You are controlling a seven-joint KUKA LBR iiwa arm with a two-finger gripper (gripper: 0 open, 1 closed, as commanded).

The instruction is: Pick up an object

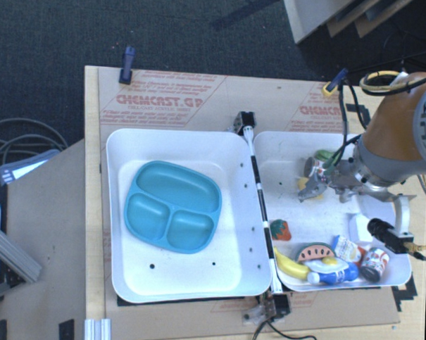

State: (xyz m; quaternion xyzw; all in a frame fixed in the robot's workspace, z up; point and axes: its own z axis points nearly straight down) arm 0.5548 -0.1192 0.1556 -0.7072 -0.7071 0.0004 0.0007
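Colours of the two bins and their contents, seen from above.

Both bins (120, 197) are white; the left holds a plain turquoise divided plate (172, 206). In the right bin lie a yellow banana (290, 265), a white bottle with a blue cap (333, 276), a small orange-red and green piece (281, 230), and what may be a red-and-white can (375, 264). The arm (398, 128) is grey with an orange band. The board (202, 95) beneath is tan with red lettering.
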